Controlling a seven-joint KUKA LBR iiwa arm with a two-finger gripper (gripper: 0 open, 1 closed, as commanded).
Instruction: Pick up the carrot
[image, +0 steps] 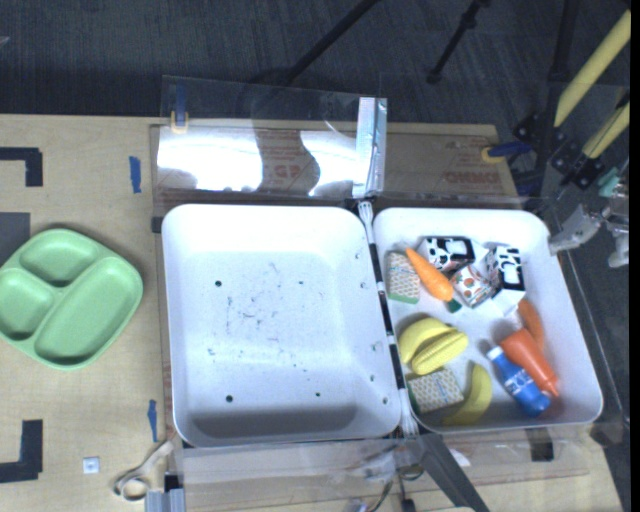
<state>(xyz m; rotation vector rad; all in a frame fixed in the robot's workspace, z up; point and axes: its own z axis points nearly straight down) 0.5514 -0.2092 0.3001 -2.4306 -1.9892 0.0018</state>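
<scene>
The carrot (430, 276) lies in the right-hand bin (580, 330), in its upper left part, resting between a tan sponge (403, 277) on its left and a black-and-white cow toy (446, 251) just above and to the right; a small crumpled packet (474, 287) sits just beside its lower end. Its long axis runs on a slant, from the thin tip at upper left down to the thicker end with a bit of green at lower right. The gripper (578, 226) hangs at the far right, above the bin's upper right corner and outside the heap of things, so the carrot lies to its left and a little lower in the view, with the cow toy and the packet between them. Whether the gripper is released or clenched I cannot tell; it is too small and blurred against the clutter there, and nothing is seen held in it. To my judgement the reach has not begun: the arm would need to travel leftward over the bin and come down with its jaws set across the carrot's slant, clear of the sponge and the toy. Note also an orange bottle (530, 362) lower right, of like colour, which could be mistaken for it
</scene>
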